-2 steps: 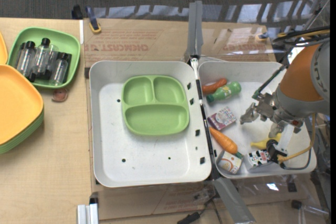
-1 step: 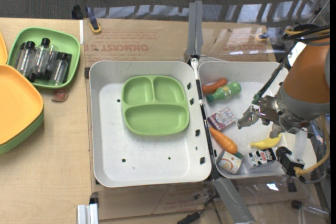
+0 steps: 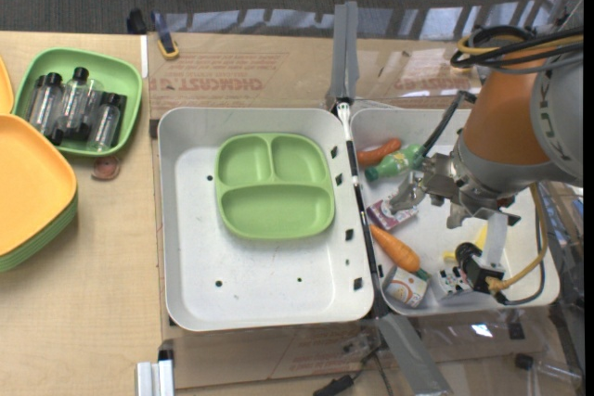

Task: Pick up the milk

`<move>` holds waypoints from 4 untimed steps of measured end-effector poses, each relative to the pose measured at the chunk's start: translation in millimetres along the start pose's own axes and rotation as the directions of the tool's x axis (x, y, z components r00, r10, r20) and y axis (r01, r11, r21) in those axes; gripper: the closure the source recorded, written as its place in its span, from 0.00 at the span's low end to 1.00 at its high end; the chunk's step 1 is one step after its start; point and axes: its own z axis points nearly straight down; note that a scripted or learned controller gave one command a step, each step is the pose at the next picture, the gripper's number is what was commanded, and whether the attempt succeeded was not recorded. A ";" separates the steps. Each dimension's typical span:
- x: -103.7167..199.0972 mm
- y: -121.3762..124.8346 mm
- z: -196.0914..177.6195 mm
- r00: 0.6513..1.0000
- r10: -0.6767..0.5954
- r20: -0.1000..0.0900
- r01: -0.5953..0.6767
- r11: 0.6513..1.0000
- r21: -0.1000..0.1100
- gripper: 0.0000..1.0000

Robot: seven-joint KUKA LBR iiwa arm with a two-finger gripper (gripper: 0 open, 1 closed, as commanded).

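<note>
The gripper point(image 3: 406, 198) hangs low in the right bin point(image 3: 548, 292), fingers apart w/ nothing between. The milk point(image 3: 457, 276) lies near the front edge, beside a carrot point(image 3: 395, 248). It should approach straight down, centred.

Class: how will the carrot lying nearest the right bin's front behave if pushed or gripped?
The carrot is round and tapered, so it would probably roll in a curve. Its smooth-looking skin may slip when gripped.

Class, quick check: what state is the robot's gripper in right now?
Two-finger metal gripper: over the right white bin, above a small purple packet; open or closed cannot be told.
</note>
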 end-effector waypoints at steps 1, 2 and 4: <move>-45.4 23.4 87.0 0.993 -0.115 -0.001 0.115 0.993 0.001 0.00; -47.1 22.9 79.0 0.994 -0.109 -0.001 0.109 0.994 0.004 1.00; -58.9 -9.9 79.7 0.865 -0.502 -0.001 0.502 0.865 -0.001 1.00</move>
